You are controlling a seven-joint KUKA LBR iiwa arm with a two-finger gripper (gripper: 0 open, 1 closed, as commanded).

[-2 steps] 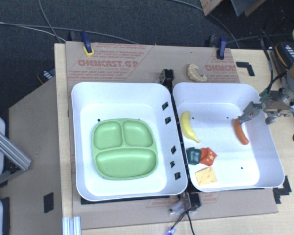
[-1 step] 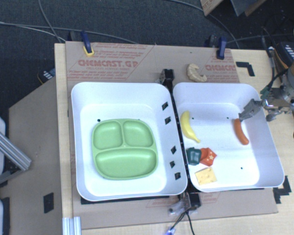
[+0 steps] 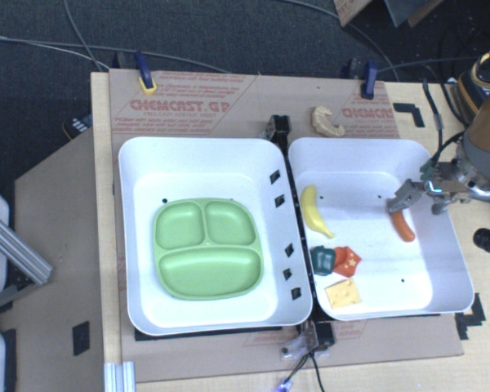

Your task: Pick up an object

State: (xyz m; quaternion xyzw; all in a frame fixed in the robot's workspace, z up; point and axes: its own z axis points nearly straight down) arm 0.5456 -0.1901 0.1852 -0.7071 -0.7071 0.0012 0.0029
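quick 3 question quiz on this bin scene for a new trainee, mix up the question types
1. True or false: the green divided plate lies in the left bin.
2. Which thing lies nearest the pincer?
A. banana
B. orange-red sausage-shaped piece
C. yellow cheese-like wedge
3. Fill in: the beige object lies on the cardboard, ______ the bins.

Key
1. True.
2. B; it lies just below the pincer in the right bin, and I cannot tell whether they touch.
3. Outside, beyond the right bin's far rim.
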